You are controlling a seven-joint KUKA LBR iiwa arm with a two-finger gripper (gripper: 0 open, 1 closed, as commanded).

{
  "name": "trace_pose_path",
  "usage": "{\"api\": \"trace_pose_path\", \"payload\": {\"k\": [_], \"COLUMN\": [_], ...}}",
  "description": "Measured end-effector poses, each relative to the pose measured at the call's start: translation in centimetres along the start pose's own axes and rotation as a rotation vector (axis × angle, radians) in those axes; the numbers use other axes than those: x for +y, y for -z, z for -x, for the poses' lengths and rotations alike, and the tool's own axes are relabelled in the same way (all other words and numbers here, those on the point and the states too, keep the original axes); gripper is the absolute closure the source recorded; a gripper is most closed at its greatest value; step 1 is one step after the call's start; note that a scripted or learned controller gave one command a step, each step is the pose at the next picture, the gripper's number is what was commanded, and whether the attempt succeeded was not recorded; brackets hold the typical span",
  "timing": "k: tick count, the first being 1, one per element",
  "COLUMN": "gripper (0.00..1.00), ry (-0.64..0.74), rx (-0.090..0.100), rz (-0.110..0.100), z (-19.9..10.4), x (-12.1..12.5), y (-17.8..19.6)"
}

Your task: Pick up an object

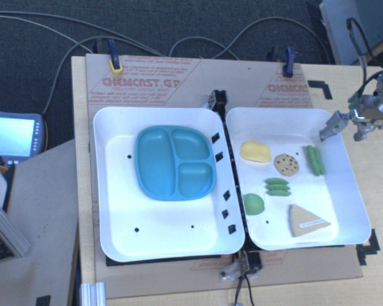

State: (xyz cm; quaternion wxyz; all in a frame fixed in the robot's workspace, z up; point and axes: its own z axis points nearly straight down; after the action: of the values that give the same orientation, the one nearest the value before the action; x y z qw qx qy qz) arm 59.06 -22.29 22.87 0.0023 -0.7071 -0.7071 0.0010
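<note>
The right bin (348, 190) holds several toy foods: a yellow piece (255, 152), a speckled cookie (286, 164), a long green bean (315, 160), a green pea pod (277, 187), a round green piece (253, 203) and a tan wedge (306, 221). My gripper (340, 136) hangs over the bin's far right corner, above and to the right of the green bean. Its fingers are spread open with nothing between them.
In the left bin (115, 215) lies a blue divided plate (175, 162). A black divider (225, 171) runs between the bins. Two clamps (115, 62) hold the board at the back. A screen device (13, 136) sits off the bench at left.
</note>
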Motion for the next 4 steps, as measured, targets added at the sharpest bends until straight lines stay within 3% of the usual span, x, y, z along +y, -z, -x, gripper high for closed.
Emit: {"api": "trace_pose_path", "payload": {"k": [2,3,4], "gripper": [0.00,1.00,1.00], "ry": [0.002,0.002,-0.001], "rx": [0.001,-0.001,-0.004], "rz": [0.000,0.006,0.010], "z": [-1.5,-1.5,-0.8], "x": [0.2,0.3,-0.4], "y": [-10.3,-8.8,-3.2]}}
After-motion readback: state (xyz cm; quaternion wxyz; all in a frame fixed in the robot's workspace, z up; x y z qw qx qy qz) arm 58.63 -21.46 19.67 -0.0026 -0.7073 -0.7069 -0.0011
